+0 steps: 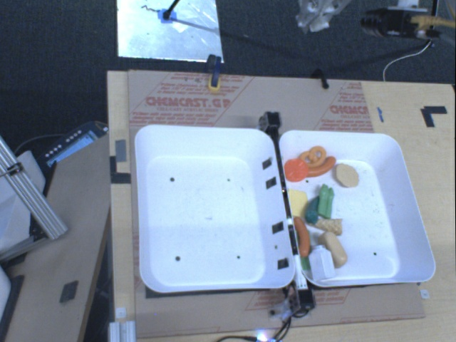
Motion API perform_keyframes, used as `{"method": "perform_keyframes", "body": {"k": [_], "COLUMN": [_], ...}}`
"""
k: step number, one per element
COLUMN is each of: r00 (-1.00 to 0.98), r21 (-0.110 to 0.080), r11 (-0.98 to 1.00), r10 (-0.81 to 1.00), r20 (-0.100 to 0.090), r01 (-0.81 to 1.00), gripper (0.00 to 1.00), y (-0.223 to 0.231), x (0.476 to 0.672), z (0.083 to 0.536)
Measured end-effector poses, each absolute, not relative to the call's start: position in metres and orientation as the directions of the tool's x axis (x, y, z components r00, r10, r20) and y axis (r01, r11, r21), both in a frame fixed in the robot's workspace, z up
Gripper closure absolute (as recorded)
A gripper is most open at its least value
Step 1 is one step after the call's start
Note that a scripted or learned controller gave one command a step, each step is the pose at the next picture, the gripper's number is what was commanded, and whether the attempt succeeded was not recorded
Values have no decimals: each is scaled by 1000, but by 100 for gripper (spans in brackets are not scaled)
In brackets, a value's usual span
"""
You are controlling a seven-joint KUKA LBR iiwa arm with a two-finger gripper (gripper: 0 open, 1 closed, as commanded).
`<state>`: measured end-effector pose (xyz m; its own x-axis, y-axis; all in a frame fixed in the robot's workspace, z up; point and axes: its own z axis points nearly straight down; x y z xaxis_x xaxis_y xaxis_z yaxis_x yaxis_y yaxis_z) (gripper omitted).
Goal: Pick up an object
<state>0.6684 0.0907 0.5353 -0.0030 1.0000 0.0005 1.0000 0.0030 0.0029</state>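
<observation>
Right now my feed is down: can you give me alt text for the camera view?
The right white bin holds a cluster of small toy items along its left side, among them an orange piece, a green piece and a tan disc. The pincer hangs above the bench's far edge, beyond both bins.

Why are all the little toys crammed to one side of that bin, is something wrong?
Nothing looks broken or spilled. The toy foods all sit in the right bin, bunched against its left wall: an orange piece, a tan round one, a green one and a carrot-like one. They lie jumbled and touching, and the left bin holds none.
</observation>
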Motion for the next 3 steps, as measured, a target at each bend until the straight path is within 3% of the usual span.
{"method": "perform_keyframes", "body": {"k": [1,2,3], "r00": [-9,-8,-5], "r21": [-11,17,6], "r11": [9,8,5], "r10": [1000,1000,1000], "r20": [0,6,2], "r01": [1000,1000,1000], "gripper": [100,100,100], "y": [168,202,211], "x": [667,668,668], "z": [357,507,538]}}
